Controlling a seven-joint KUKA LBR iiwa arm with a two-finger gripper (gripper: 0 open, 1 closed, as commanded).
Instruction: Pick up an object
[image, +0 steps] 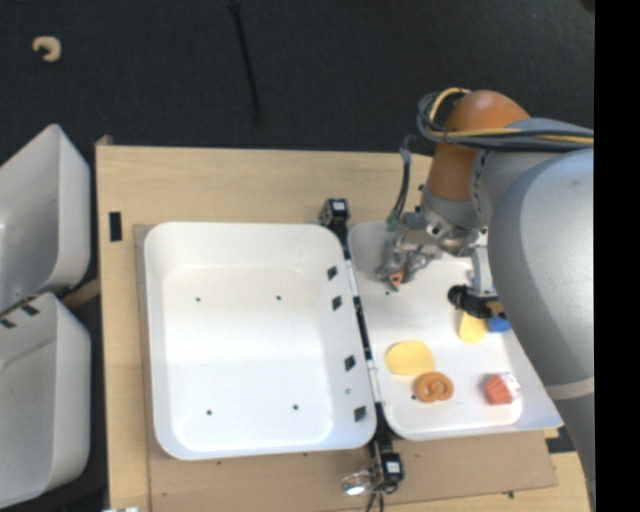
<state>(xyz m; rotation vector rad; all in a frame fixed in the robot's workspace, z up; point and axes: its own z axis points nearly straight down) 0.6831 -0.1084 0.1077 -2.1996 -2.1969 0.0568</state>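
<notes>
My gripper hangs low over the far left corner of the right bin, close to the divider between the bins. Nearer the front of that bin lie a flat yellow disc, an orange-brown ring-shaped piece and a small red-orange block. A yellow piece with a blue bit rests by the right wall, with a small black thing just behind it. All of these lie apart from the gripper. A small reddish spot shows at the gripper's tip, too small to identify.
The left bin is a wide white tray with small dark dots on its floor. Black clips sit at the ends of the seam between the bins. The arm's grey body covers the right bin's right side.
</notes>
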